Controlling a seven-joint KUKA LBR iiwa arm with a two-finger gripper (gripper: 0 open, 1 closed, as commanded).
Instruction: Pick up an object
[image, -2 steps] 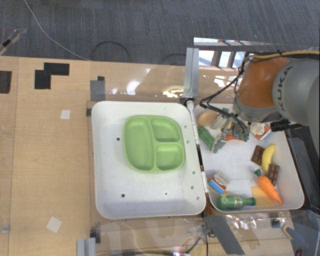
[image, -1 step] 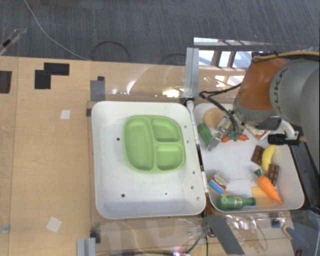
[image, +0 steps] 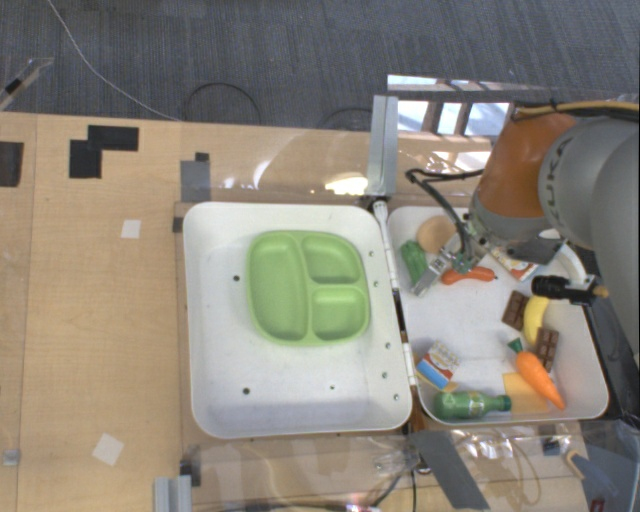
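Note:
My gripper (image: 438, 270) hangs low over the back left part of the right bin (image: 590, 400). Its tip lies between a small green object (image: 412, 259) on its left and a red-orange object (image: 475, 275) on its right. A tan round object (image: 434, 234) sits just behind it. I see nothing held in it. The grey arm with its orange band (image: 520, 165) covers the back right corner of that bin.
The left bin (image: 215, 400) holds a green divided plate (image: 306, 287). Further forward in the right bin lie a banana (image: 536, 318), a chocolate bar (image: 514, 308), a carrot (image: 540, 377), a green bottle (image: 472, 404) and a small blue and orange item (image: 434, 371).

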